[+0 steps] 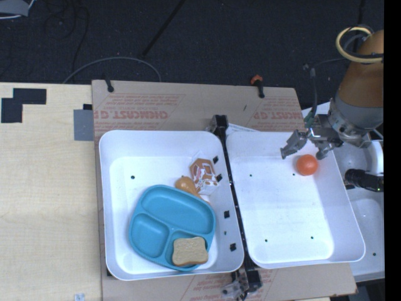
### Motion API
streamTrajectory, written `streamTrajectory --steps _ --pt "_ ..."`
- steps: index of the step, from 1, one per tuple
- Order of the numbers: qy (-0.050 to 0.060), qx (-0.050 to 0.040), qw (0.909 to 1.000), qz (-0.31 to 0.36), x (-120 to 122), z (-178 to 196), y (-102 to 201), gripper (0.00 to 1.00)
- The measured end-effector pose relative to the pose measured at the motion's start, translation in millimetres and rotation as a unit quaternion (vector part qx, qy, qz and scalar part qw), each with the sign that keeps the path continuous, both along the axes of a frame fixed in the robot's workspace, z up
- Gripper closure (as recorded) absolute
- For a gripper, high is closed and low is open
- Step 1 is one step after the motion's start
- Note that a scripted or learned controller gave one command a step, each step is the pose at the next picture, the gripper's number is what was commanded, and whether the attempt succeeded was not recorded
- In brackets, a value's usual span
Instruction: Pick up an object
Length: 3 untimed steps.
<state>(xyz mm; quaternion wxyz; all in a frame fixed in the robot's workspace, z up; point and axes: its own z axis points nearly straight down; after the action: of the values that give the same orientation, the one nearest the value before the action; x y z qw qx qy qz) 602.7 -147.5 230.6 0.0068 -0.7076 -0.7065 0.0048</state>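
A small orange ball [306, 165] lies in the right bin [282, 231], near its far right corner. My gripper [307, 150] hangs just beyond and above the ball, open, with its two fingers spread to either side and nothing between them. The ball rests on the bin floor, apart from the fingertips.
In the left bin [116, 218] lies a blue divided plate [166, 221] with a slice of bread [190, 251] on its near corner. Behind the plate sit a small orange-yellow object [185, 184] and a brown-and-white packet [203, 172]. A black divider [227, 193] runs between the bins.
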Motion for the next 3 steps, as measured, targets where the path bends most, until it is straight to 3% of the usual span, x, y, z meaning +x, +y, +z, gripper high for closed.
streamTrajectory --steps 1,3 --pt "-0.007 -0.001 1.0 0.001 2 8 0 0.0" --pt "-0.005 -0.001 1.0 0.001 5 -82 -8 0.0"
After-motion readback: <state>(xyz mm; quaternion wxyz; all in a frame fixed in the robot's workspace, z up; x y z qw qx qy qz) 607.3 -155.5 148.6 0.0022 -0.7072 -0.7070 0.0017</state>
